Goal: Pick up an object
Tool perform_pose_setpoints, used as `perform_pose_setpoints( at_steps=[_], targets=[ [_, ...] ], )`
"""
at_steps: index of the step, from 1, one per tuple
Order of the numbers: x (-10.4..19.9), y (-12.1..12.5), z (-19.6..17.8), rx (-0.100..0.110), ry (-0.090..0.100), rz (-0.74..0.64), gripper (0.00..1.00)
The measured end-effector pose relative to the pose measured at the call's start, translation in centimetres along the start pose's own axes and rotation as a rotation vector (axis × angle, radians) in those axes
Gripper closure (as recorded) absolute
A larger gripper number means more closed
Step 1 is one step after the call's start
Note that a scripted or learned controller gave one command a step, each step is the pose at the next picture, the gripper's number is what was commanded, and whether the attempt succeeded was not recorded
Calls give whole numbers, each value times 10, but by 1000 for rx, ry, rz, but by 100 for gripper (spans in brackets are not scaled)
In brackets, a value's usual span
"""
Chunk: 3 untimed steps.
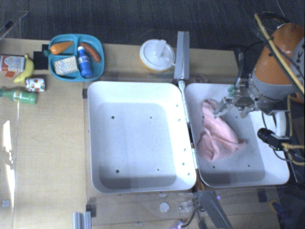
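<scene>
A crumpled pink cloth (217, 133) lies in the right white bin (248, 168), toward its left and middle. My gripper (232, 106) hangs over the upper part of that bin, just right of the cloth's top end, on the grey arm with its orange band (279, 56) coming in from the right. Its metal fingers (222, 108) point left and down toward the cloth. Nothing shows between them, and the cloth rests on the bin floor.
The left white bin (138, 137) sits beside the right one, with a metal divider bar (181, 56) behind their join. Behind it stand a white lidded cup (157, 55) and a blue tray (76, 57) of toy food. Small toys (24, 82) lie at far left.
</scene>
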State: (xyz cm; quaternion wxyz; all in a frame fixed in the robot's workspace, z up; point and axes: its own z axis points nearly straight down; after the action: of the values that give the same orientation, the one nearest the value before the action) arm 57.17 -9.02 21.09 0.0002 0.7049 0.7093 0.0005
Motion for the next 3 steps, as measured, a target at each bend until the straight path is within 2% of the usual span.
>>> perform_pose_setpoints(
  at_steps=[1,2,3],
  targets=[
    [-44,48,116,-5,-1,-15,0],
    [4,74,121,-13,-2,-113,0],
    [-24,44,121,-12,-3,-162,0]
  ],
)
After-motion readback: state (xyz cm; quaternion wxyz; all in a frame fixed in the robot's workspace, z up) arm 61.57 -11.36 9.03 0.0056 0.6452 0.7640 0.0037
